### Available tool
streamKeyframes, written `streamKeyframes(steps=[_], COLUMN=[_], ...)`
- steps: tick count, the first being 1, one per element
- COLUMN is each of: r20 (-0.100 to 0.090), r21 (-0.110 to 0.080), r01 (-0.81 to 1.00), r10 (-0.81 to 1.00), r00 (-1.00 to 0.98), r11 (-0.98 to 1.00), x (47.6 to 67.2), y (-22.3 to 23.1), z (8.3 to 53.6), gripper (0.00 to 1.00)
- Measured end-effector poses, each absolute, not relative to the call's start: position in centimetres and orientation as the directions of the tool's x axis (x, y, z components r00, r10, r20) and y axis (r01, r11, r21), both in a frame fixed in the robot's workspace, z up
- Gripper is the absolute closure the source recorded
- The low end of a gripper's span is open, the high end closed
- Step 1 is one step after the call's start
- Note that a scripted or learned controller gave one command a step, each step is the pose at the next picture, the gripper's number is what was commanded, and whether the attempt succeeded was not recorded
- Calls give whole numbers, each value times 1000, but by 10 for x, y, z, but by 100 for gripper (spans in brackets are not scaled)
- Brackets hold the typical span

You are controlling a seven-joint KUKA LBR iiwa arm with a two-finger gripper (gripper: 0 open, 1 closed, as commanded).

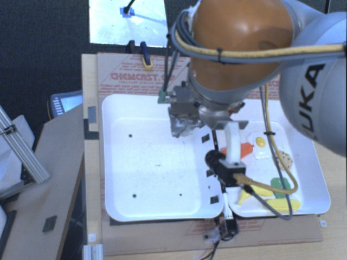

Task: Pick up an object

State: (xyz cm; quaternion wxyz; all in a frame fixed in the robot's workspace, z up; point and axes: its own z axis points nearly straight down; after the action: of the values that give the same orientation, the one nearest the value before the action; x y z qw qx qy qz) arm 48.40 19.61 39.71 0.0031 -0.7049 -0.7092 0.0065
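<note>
White plastic, shallow and glossy: two bins sit side by side on a cardboard sheet (pixel 135 76) with red lettering. A large grey arm (pixel 317 91) reaches in from the right of the picture. Its rounded orange band (pixel 238 31) fills the upper middle of the view.

Below that band, the grey metal gripper (pixel 182 124) hangs over the far right corner of the left bin (pixel 152 167), close to the rims where the two bins meet. It points downward. From this angle you cannot tell whether it is open or closed, and nothing can be seen held in it.

All the loose objects lie in the right bin (pixel 304 173), to the gripper's right and nearer the camera than it is. Closest to the gripper is a small orange piece (pixel 247 150). Just beyond it is a fried-egg toy (pixel 261 143), white with a yellow yolk. Further right lies a tan speckled piece (pixel 283 158). Nearer the camera, well apart from the gripper, a green piece (pixel 280 184) lies against a long yellow piece (pixel 274 202) by the bin's front wall. The arm's cables partly cover these last two.

Behind the gripper, beyond the bins, a yellow and black clamp (pixel 145 58) grips the cardboard's far edge. A silvery panel (pixel 127 15) lies past it.
</note>
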Motion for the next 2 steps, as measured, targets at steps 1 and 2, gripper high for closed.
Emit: streamKeyframes(steps=[1,2], r20=[1,2], r21=[1,4], r01=[1000,1000], r10=[1000,1000], r00=[-4,-5], r11=[4,5], x=[487,487], y=[196,196], z=[405,417], gripper=[0,100])
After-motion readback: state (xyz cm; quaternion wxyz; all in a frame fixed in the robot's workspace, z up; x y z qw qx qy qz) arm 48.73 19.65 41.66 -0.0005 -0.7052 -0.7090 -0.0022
